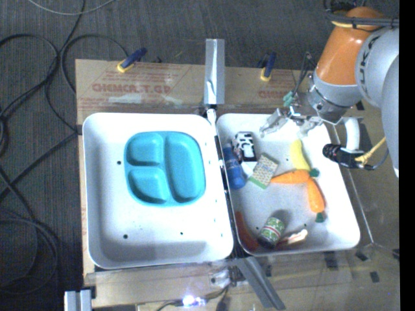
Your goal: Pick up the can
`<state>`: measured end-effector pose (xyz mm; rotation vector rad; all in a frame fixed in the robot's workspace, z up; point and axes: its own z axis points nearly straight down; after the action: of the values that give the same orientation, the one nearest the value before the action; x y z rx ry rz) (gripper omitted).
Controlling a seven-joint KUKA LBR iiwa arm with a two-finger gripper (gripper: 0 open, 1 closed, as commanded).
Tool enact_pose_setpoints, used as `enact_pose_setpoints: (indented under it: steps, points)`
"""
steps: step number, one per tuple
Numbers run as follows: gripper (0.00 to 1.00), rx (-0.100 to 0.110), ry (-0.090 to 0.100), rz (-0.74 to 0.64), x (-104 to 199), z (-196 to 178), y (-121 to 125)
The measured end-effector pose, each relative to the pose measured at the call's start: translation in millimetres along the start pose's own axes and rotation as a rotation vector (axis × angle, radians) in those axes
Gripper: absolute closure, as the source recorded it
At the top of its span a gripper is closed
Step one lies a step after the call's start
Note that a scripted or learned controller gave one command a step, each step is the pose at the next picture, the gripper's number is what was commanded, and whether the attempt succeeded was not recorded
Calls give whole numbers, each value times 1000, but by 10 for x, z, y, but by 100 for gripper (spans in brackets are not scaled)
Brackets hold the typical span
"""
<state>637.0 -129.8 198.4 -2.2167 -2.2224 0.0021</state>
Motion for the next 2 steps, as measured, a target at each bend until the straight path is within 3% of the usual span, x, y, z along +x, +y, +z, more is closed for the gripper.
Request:
enact_pose_setpoints:
  steps: [1,2]
  points:
    - [0,6,1,-80,324,703,-1071]
    - [0,3,0,32,215,954,-1542]
